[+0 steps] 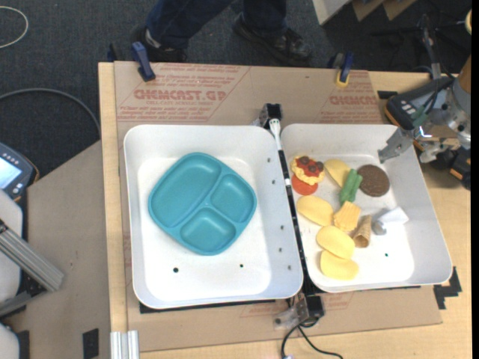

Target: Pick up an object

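From above, the surface [224,88] carries two white bins side by side. The left bin [142,200] holds a teal divided plate [202,203], lying flat near its middle. The right bin [426,230] holds a cluster of toy food toward its left half: a red and yellow piece [307,173] at the upper left, a green piece [349,186] just right of it, a brown disc [373,180] beside that, and several yellow pieces [335,239] running down toward the near rim. A small cone [362,232] lies touching the yellow pieces, and a grey-white item [389,219] sits just right of the cone.

The arm [438,111] reaches in from the right, over the far right corner of the right bin. Its claw [394,146] hangs above the bin's upper right area, near the brown disc but apart from it. Nothing sits between its fingers; whether they are spread or closed I cannot tell.
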